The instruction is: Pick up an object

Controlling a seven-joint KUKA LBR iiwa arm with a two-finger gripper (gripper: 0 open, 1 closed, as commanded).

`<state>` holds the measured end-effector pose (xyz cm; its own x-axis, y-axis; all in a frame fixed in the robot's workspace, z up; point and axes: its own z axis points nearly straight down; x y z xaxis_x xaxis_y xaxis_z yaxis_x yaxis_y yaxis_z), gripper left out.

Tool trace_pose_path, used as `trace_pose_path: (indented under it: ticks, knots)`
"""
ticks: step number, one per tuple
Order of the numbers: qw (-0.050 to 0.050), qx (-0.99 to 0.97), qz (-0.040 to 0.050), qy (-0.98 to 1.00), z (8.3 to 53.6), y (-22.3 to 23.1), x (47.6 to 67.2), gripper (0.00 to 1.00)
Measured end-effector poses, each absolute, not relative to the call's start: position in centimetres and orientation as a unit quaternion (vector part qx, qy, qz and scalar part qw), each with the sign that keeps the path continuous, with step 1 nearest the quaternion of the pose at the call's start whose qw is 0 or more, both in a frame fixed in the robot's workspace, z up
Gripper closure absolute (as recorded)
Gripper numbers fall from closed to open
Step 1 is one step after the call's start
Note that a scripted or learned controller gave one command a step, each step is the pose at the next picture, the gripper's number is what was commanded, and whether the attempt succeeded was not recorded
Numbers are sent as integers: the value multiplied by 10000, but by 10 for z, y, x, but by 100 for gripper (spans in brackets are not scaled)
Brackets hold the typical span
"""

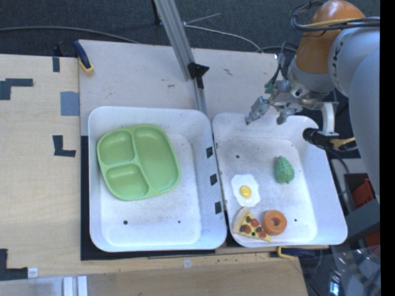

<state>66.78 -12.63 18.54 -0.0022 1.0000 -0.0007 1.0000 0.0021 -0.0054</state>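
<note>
The arm [358, 54] is smooth pale grey with a glossy orange band [321, 32] above its wrist. Thin dark cables loop over that band. Its gripper [269, 115] is dull metal grey with two short fingers.

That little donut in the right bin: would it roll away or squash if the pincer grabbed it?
The donut lies flat on its ring, so it probably won't roll. It looks like a moulded toy, likely light and firm. Its rounded glossy edge might slip, and it touches the pizza, which could get nudged.
</note>
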Motion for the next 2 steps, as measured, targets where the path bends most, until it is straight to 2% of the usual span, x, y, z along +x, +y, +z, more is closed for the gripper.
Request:
trace_pose_path:
  ticks: [2]
  knots:
    - [23, -7065, 36, -7077, 87, -117, 668, 0]
